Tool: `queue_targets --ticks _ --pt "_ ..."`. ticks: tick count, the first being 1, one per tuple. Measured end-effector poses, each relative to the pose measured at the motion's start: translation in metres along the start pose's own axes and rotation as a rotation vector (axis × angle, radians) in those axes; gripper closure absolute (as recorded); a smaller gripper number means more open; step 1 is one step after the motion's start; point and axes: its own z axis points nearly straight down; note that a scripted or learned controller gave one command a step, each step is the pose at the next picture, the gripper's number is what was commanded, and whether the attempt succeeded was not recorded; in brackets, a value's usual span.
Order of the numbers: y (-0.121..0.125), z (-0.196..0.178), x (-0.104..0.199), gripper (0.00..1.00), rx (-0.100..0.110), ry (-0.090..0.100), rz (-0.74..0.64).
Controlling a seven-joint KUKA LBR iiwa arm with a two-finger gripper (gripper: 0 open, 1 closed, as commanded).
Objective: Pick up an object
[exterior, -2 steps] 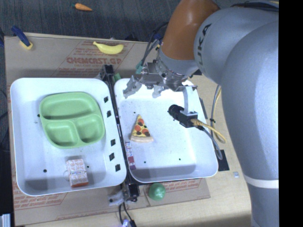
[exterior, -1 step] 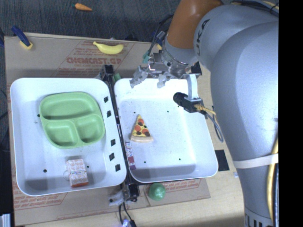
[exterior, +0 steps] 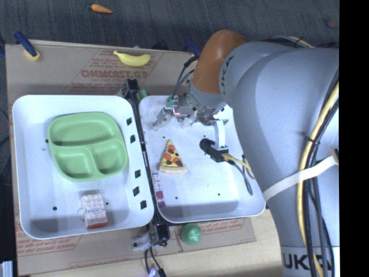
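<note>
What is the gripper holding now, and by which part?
Nothing shows between the fingers of the gripper. The pizza slice lies apart from it on the floor of the right bin.

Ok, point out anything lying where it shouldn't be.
Three things sit outside the bins: a banana on the cardboard behind them, a green ball on the cardboard in front of the right bin, and a carrot on the floor.

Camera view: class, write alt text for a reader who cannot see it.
A grey arm's gripper hangs over the right bin above a toy pizza slice. The left bin holds a green divided tray and a small carton.
</note>
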Motion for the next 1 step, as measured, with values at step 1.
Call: queue_targets --ticks 1 --pt "0.0017 -0.0126 0.001 1.0 -0.003 0.0 -0.005"
